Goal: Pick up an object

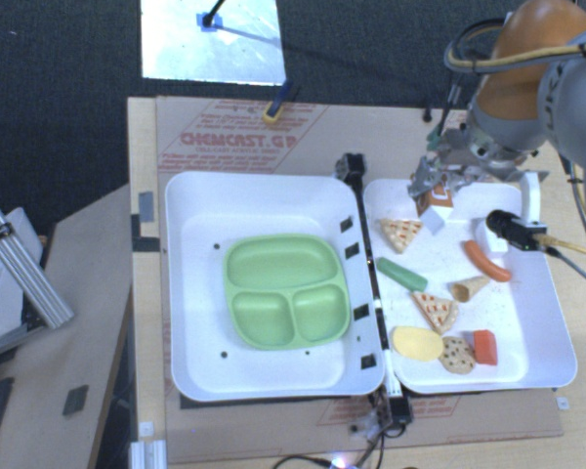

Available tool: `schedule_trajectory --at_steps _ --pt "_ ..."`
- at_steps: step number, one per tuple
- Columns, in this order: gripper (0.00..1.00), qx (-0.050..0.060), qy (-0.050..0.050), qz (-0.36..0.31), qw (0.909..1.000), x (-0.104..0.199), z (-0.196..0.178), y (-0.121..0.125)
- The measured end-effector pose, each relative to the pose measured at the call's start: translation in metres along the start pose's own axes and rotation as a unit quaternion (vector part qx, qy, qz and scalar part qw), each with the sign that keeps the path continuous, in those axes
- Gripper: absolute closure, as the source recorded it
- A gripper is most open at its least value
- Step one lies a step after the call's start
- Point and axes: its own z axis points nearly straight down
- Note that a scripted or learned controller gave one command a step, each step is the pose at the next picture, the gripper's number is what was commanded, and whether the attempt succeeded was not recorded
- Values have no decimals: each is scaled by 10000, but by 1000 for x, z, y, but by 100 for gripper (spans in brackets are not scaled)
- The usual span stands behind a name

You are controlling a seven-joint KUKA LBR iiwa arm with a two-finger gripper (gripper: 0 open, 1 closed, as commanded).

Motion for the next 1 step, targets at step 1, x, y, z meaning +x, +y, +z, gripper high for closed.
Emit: schedule_trajectory --at_steps 1 --pt "100 -2 1 -15 10000 6 2 1"
